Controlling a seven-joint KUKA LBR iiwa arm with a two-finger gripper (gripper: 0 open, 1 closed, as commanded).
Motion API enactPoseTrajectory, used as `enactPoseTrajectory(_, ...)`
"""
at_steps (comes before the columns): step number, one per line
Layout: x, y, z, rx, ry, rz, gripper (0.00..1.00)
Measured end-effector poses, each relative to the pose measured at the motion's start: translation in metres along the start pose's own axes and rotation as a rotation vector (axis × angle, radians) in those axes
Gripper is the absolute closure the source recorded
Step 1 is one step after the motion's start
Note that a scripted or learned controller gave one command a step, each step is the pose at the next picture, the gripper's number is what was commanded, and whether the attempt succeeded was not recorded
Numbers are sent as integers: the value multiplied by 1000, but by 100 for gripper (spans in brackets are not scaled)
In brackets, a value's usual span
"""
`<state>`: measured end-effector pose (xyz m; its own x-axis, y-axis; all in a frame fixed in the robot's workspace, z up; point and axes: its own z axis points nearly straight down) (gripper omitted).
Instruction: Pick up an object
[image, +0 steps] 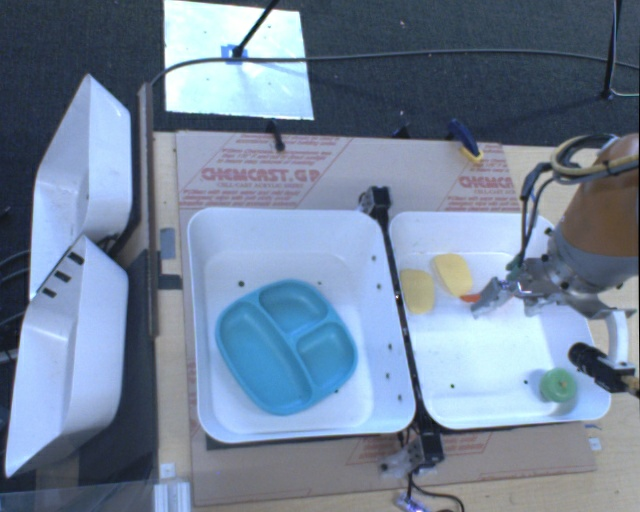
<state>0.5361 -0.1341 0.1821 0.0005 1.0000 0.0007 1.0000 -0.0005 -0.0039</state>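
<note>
Small green round object (557, 386) lower right of right white bin (480, 400); gripper (487, 298), grip state unclear, beside small orange piece (468, 297); yellow oval pieces just left.

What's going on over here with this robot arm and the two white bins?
A grey and orange robot arm is reaching into the right bin, its gripper low beside two yellow pieces and a small orange item. Nothing visibly sits between its fingers. A green object lies near the bin's front right corner. The left bin holds a blue divided plate.
</note>
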Motion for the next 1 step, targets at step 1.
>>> enactPoseTrajectory(1,0,1,-2,-5,-1,-1,0)
